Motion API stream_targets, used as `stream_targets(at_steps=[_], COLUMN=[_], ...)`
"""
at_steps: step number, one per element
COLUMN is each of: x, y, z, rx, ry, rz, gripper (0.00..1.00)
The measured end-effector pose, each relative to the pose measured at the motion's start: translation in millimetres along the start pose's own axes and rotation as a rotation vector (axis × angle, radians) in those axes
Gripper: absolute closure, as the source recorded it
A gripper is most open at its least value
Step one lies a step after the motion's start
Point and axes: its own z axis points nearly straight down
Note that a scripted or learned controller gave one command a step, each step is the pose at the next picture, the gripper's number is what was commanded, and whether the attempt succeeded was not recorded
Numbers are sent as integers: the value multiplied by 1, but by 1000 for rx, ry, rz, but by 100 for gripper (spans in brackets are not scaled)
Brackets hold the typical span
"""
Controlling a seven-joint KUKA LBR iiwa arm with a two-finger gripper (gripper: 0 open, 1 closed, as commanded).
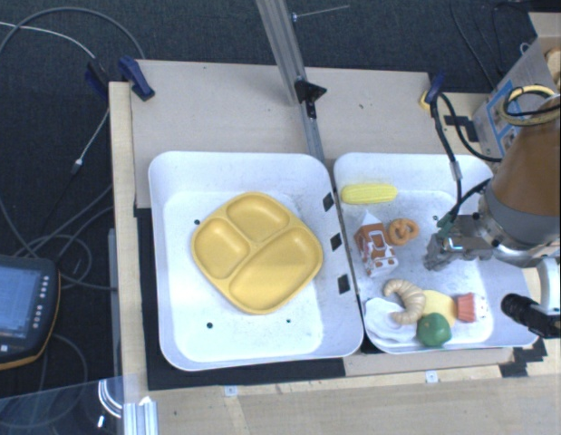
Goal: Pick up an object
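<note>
The big grey arm [525, 184] reaches over the right bin [470, 172], which holds the toys to grab. Its gripper [450, 247] hangs low over a bare bit of the bin floor, and I think it is about to try a grab. It is too hard to see if it is spread or pinched.

The yellow plate [256, 252] sits far from the gripper, in the other bin [176, 243]. The corn [369, 193], little house [377, 250] and croissant [405, 299] are near it. The pretzel [402, 232] is just beside it.

A yellow divided plate [256, 251] lies in the left bin [171, 175]; the gripper [443, 248] hangs over the right bin [353, 166], beside a pretzel [402, 232].
</note>
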Motion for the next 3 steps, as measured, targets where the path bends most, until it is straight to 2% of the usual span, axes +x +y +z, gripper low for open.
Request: stream_targets(at_steps=[1, 2, 3], x=[0, 45, 105], y=[2, 22, 42], z=[-43, -32, -32], rx=[1, 6, 6], ry=[1, 3, 5], rz=[-2, -6, -8], gripper=[100, 100, 100])
